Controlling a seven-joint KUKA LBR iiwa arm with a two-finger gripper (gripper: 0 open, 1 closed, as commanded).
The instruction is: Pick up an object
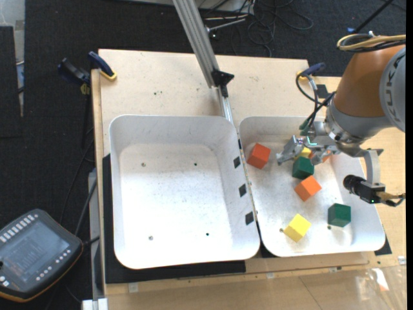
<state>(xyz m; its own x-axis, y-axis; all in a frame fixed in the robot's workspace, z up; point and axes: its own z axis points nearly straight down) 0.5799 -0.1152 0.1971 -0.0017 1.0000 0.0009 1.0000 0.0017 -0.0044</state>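
The right bin (361, 237) holds several cubes: an orange-red one (259, 155) near its left wall, a green one (302, 168), an orange one (308, 187), a dark green one (339, 215) and a yellow one (297, 227) near the front. My gripper (304, 150) hangs low over the back of this bin, just behind the green cube, and partly covers a small yellow piece (307, 153). Its jaws look spread, open, with nothing seen between them.
The left bin (122, 173) lies beside the right one, its wall meeting it in the middle. A slanted metal rail (193, 31) runs down from the back to the bins' junction. Clamps sit at the bench's back corners (103, 66). The arm's wrist (368, 102) overhangs the right bin's rear.
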